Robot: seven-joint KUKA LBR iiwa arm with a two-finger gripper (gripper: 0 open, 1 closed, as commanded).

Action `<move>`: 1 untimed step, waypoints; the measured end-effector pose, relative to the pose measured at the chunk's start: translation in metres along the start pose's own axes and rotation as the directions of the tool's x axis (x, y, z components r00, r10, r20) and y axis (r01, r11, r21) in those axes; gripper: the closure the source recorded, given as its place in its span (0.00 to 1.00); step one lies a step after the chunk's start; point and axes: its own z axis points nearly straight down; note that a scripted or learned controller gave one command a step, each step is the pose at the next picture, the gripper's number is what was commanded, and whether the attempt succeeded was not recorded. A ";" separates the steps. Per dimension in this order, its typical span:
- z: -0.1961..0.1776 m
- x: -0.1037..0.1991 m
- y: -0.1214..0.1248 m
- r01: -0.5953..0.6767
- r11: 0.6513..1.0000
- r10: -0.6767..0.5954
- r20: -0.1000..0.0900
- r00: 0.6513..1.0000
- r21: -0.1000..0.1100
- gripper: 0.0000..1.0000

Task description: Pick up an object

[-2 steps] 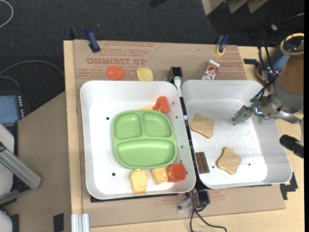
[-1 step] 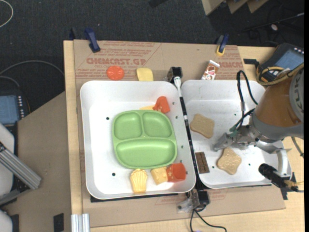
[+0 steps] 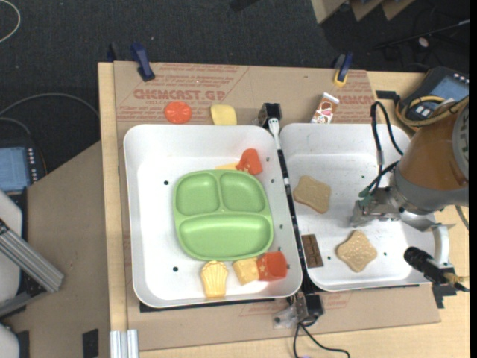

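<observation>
Grey arm [image 3: 436,162] comes in from 3 o'clock and covers most of its own gripper [image 3: 367,213]; can't tell how it stands. Gripper sits low over the right bin [image 3: 339,136], between two toast slices. Upper toast [image 3: 311,193] lies at 10 o'clock of it, long axis running 10 to 4. Lower toast [image 3: 357,250] sits just below at 6 o'clock, roughly square. Brown bar [image 3: 311,250] lies against the bin's left wall. Left bin [image 3: 145,200] holds a green tray [image 3: 221,215]. Cardboard bench [image 3: 186,88], dark carpet [image 3: 74,21] around.
</observation>
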 end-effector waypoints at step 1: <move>-0.093 0.064 0.024 0.009 1.000 -0.009 -0.003 1.000 -0.009 1.00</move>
